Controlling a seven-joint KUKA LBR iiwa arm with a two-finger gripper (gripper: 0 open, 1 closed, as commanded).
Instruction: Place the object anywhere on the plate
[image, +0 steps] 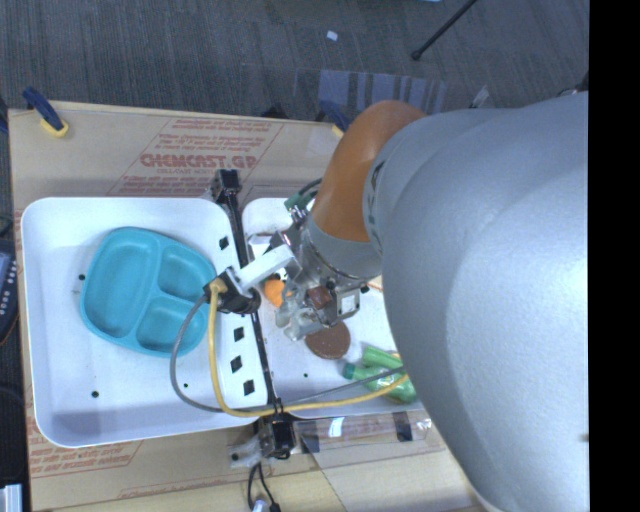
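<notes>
A blue sectioned plate (140, 290) lies in the left bin (60, 380). My gripper (296, 318) is down in the right bin (262, 212), close to the divider. An orange object (272, 293) sits just left of the gripper, and a brown round object (328, 343) lies just below right of it. Green objects (375, 363) lie further right along the bin's near side. The arm's grey body and orange band cover most of the right bin.
Black and yellow cables (215, 385) loop from the divider across the near part of the left bin. A black bar with a clamp (228, 185) runs along the divider. Cardboard lies under both bins.
</notes>
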